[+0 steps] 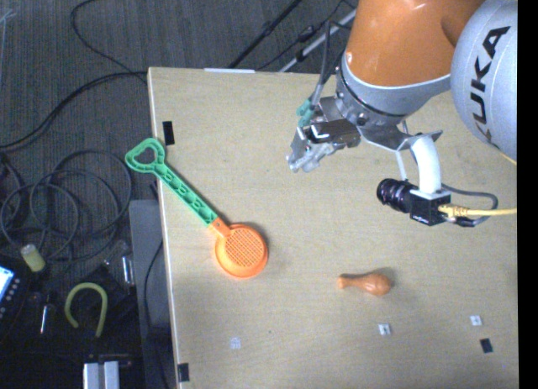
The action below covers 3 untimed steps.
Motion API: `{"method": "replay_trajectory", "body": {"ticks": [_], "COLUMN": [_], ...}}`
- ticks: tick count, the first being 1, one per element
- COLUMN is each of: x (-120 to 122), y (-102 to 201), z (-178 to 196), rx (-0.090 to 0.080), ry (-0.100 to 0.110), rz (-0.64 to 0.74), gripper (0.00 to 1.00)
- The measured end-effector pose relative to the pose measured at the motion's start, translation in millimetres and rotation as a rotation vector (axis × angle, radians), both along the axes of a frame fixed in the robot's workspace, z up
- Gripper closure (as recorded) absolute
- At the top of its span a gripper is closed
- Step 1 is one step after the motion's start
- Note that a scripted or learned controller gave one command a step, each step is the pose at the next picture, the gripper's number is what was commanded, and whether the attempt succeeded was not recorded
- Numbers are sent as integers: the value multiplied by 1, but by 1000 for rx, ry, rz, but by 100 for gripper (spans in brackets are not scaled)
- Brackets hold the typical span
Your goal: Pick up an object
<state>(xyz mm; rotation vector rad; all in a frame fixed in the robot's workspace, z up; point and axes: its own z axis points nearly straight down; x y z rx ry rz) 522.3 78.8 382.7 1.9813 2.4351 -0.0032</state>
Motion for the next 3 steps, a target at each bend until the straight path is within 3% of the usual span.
{"method": "replay_trajectory", "body": {"ticks": [1, 2, 3], "x": [0, -38, -39], "y": [69, 4, 68], "z": [52, 52, -100], "rx": [1, 2, 3], "ry": [1, 1, 3], "rz": [343, 433, 636], "gripper": [100, 100, 100]}}
